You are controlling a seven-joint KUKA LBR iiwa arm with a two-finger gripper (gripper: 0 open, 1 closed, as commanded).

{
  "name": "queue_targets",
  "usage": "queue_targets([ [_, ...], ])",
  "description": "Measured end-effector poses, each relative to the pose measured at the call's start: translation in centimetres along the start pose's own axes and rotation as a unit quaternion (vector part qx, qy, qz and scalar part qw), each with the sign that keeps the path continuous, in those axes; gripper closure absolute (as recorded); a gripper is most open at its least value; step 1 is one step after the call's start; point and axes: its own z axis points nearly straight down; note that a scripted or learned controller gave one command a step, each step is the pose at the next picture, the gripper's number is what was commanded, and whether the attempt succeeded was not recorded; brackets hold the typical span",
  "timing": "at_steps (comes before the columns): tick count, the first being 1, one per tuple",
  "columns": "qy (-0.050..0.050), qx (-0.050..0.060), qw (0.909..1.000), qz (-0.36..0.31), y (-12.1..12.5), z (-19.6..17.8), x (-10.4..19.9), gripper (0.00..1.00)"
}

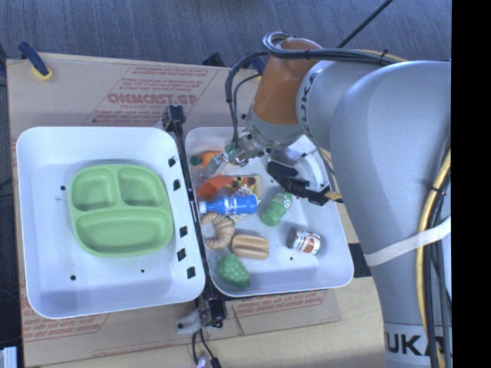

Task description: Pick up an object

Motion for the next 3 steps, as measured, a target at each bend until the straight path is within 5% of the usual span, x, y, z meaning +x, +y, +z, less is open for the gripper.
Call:
queue_targets([
  [1,0.0,0.0,1.0,0.0,0.0,0.0,0.0,0.0],
  [2,-0.003,-0.007,0.9975,-0.071,0.3,-9.6,9.6,0.0],
  [3,-0.004,-0.006,0.9774,-0.211,2.8,-9.6,5.3,0.0],
])
